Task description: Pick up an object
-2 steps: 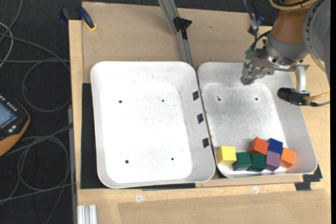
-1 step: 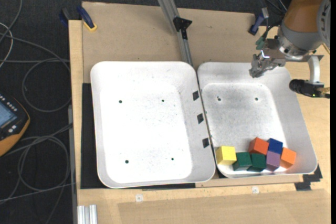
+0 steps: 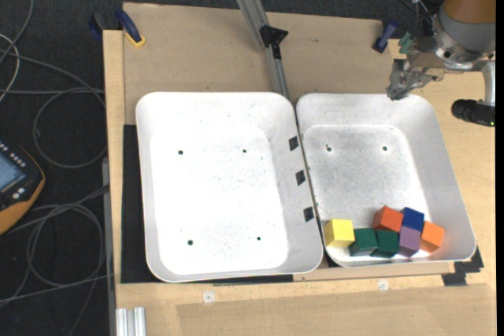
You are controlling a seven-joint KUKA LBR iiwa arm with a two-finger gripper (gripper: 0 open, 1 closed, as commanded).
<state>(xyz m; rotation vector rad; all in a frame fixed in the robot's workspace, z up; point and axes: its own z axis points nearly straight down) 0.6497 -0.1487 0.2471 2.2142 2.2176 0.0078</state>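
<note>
Blocks, small and coloured, lie nearest the lens, huddled against the near wall of the right bin (image 3: 441, 169): a yellow block (image 3: 340, 231) at the left, two green blocks (image 3: 375, 241) beside it, an orange block (image 3: 388, 218), a blue block (image 3: 413, 217), a purple block (image 3: 410, 237) and a second orange block (image 3: 432, 234) at the right end, all touching or nearly so. My gripper (image 3: 400, 86) hangs at the far edge of that same bin, over its back rim, well apart from the blocks and pointing down; its tips are dark and small, and I cannot tell whether they are parted or closed, nor see anything between them. My wrist (image 3: 465, 24), grey with the orange band above it, rises toward the upper right corner, where it is cut off by the frame. Left bin (image 3: 157, 169), white and speckled, sits just beside the right one, joined by dark clips along the seam. Both rest on a wooden bench (image 3: 205, 51). A slanted metal rail (image 3: 248, 0) crosses the bench from the far side to the seam. Blue clamps (image 3: 130, 26) grip the bench's far corners. Dark carpet with loose cables (image 3: 47, 114) surrounds it, and a yellow-edged handheld unit (image 3: 14, 181) is cut off at the left.
</note>
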